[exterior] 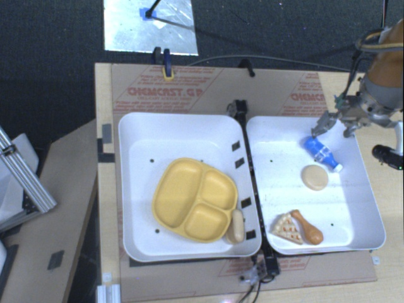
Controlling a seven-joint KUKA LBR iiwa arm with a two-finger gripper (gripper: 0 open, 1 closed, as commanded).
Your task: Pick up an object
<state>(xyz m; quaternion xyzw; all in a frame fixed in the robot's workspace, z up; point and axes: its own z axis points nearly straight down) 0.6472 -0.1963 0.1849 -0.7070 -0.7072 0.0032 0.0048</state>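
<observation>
The blue bottle (322,153) lies tilted in the upper part of the right bin (363,188), just below the gripper (336,124), whose two fingers (322,124) stand spread apart over the bin's far edge with nothing between them. The grey arm (384,74), its orange band showing above the wrist, reaches in from the right.

Below the bottle in the same bin rests a round cream-coloured piece (314,177), close to the bottle's cap but apart from it. Near the front wall of that bin lie a toy waffle wedge (286,228) and a brown drumstick (307,227), the two touching.

The left bin (136,169) holds a yellow divided tray (194,199) with three compartments, set at a slant. A small pale roll (237,225) lies against the tray's lower right corner, beside the wall between the bins.

Both bins sit on a cardboard sheet (177,87) printed with red lettering. Behind it, on the dark floor, lies a shiny square plate (149,16), and a metal rail (25,178) stands at the left.
</observation>
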